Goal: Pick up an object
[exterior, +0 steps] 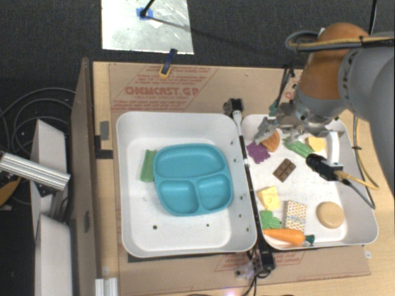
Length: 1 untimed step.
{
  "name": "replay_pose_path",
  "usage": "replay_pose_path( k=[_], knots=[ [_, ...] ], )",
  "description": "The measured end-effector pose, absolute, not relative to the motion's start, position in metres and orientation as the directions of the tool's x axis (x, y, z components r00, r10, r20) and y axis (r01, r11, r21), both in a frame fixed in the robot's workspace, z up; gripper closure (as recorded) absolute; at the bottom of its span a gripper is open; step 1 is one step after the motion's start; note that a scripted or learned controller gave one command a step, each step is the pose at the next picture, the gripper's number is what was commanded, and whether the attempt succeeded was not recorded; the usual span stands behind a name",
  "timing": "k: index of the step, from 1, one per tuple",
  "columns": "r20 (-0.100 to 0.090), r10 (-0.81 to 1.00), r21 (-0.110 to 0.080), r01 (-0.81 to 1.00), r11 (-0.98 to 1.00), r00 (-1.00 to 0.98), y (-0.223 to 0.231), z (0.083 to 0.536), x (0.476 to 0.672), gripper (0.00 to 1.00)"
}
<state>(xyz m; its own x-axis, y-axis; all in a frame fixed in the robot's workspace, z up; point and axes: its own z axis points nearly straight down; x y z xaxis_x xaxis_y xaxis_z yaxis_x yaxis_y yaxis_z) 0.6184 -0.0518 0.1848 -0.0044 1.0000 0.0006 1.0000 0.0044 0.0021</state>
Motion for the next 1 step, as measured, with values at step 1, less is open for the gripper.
replay_pose_path(
  k=[1],
  knots=[
    [0.000, 1.000, 0.005, 1.000, -0.005, 0.005, -0.1029, 0.0822, 0.6310, 0.00]
  ],
)
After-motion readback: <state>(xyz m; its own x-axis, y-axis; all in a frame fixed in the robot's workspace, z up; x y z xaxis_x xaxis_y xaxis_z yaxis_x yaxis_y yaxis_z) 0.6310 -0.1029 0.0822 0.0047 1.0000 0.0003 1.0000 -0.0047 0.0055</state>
